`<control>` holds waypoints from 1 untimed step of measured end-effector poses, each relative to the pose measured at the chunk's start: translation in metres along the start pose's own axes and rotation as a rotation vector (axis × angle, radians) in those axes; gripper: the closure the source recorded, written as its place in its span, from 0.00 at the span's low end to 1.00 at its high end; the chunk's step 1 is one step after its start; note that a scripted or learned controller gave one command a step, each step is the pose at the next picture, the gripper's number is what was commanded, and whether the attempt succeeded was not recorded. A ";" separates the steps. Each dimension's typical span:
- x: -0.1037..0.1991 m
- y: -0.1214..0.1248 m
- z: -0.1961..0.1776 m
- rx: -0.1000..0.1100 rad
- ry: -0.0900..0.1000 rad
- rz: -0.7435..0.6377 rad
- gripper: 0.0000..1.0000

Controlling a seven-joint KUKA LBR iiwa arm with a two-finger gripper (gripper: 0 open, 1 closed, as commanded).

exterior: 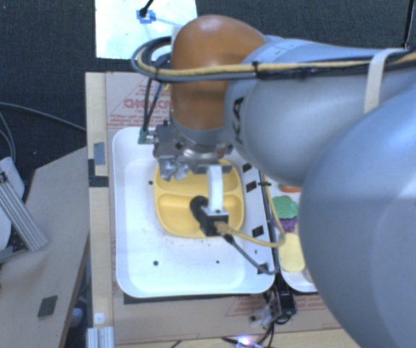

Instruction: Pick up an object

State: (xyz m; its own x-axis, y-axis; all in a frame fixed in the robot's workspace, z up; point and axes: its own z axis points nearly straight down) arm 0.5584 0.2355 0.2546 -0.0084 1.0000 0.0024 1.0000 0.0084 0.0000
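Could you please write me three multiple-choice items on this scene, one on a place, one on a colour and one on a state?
1. Where does the divided tray lie?
A) in the view's right bin
B) in the view's left bin
C) on the bench outside the bins

2. What colour is the tray?
A) yellow
B) blue
C) red

3. How does the tray lie?
A) standing on edge
B) upside down
C) flat, hollows facing up

Answers: 1 B, the white floor of that bin shows around it; 2 A, its whole visible surface is yellow; 3 C, its compartments open towards the camera.
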 end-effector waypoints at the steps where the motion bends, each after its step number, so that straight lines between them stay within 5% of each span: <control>1: -0.001 -0.052 0.019 0.005 -0.003 0.001 1.00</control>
State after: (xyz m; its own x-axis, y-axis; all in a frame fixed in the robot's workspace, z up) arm 0.5062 0.2343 0.2355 -0.0072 1.0000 -0.0007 1.0000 0.0072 -0.0054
